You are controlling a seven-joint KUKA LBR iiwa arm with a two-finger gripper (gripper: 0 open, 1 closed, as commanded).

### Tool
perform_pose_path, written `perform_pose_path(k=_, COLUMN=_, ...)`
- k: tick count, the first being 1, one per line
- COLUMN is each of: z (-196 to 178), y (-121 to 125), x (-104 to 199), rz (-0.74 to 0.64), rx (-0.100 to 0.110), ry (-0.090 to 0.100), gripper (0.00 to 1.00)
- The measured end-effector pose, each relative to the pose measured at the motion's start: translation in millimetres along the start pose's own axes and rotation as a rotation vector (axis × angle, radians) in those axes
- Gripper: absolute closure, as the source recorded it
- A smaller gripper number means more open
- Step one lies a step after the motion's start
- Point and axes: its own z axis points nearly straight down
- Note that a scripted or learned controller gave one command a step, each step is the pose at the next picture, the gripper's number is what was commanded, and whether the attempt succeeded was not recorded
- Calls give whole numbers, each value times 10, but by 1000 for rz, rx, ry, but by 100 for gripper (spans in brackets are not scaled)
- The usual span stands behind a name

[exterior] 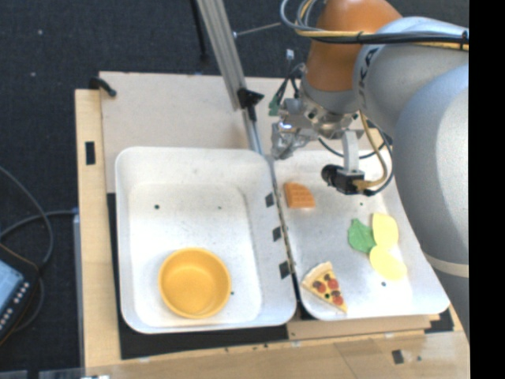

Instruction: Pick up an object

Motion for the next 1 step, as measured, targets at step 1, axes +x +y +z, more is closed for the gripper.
perform_pose_path(k=1, z=-28, y=-16, x=480, rz=-1, rx=0, ry=0, gripper=100)
